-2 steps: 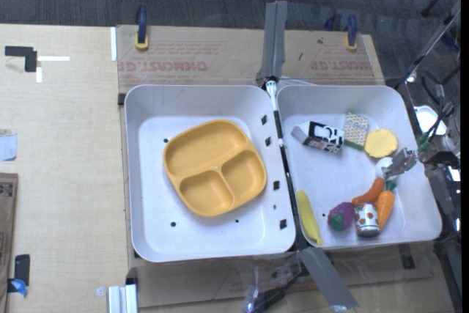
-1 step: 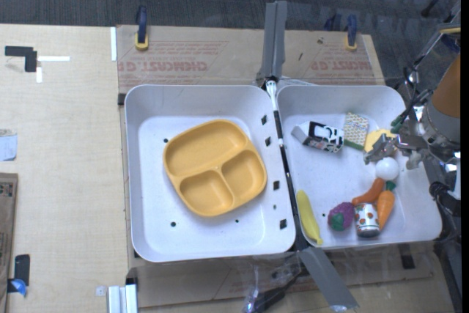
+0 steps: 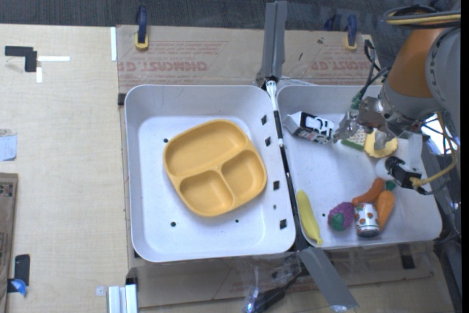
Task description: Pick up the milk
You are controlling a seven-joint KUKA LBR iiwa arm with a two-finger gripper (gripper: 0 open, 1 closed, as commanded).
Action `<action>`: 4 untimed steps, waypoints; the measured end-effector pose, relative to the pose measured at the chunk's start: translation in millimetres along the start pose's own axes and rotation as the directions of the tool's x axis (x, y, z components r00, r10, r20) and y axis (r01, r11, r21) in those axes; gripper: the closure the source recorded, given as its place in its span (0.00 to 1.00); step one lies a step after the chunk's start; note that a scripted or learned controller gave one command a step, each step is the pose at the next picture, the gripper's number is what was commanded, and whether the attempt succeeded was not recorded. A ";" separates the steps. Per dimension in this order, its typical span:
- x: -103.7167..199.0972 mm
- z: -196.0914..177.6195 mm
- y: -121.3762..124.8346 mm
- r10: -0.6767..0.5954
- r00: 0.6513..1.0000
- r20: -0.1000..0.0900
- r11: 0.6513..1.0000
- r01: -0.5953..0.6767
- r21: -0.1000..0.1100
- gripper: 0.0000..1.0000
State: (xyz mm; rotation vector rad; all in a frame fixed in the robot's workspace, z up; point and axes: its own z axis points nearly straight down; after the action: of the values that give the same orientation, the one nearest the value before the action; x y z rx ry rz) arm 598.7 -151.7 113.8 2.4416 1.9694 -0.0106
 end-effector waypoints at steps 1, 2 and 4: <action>95.3 -75.0 11.9 0.057 0.998 -0.004 0.998 -0.057 0.005 0.00; 142.5 -74.8 30.6 0.030 1.000 -0.004 1.000 -0.030 0.005 0.00; 59.0 5.7 54.7 0.054 0.999 -0.004 0.998 -0.054 -0.030 0.00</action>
State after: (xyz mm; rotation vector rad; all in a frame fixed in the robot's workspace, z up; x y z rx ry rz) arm 664.6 -105.7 107.7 2.4762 1.8903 0.0224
